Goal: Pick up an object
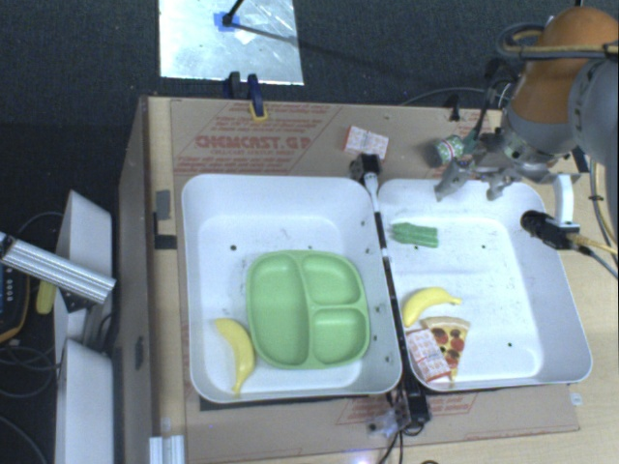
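Dark carpet surrounds the desk (290, 129), which carries two white bins. Arm's partly cut off at the right, and its end effector (476, 177) hangs over the right bin (522, 356)'s far edge, fingers spread, nothing between them. Two bananas: one (237, 353) in the left bin (208, 220) lying near-to-far beside a green divided plate (308, 307), one (426, 303) in the right bin curving sideways. One green pea pod (414, 233) lies left-right. One pizza slice toy (445, 336), plus a blurry card thing (426, 351).

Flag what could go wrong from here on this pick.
1. The gripper hangs by the right white bin's far rim; descending could clip it.
2. The yellow toy banana and flat pizza-slice toy touch, crowded against the divider wall, so a grasp may slip.
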`<action>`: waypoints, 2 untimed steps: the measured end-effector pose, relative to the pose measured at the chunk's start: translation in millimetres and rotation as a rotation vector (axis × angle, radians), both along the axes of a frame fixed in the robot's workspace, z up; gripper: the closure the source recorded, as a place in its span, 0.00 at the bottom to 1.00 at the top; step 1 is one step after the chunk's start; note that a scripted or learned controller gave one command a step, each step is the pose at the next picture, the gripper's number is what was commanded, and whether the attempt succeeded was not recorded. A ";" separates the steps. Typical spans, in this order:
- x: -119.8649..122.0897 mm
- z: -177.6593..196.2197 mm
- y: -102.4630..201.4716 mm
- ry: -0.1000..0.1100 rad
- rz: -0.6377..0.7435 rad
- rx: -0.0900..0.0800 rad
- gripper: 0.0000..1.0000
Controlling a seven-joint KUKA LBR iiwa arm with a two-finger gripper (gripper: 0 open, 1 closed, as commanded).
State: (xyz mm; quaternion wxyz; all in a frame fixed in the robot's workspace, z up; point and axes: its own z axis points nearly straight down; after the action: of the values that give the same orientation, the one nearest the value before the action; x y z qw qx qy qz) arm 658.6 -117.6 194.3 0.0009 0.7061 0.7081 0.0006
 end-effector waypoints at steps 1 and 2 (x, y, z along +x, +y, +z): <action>-19.0 -103.8 4.7 -0.006 -0.002 -0.002 0.00; -17.0 -91.9 6.1 -0.012 -0.001 0.001 1.00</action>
State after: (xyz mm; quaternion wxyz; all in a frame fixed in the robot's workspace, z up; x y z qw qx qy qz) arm 641.6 -111.5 102.4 0.0049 0.7065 0.7077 0.0050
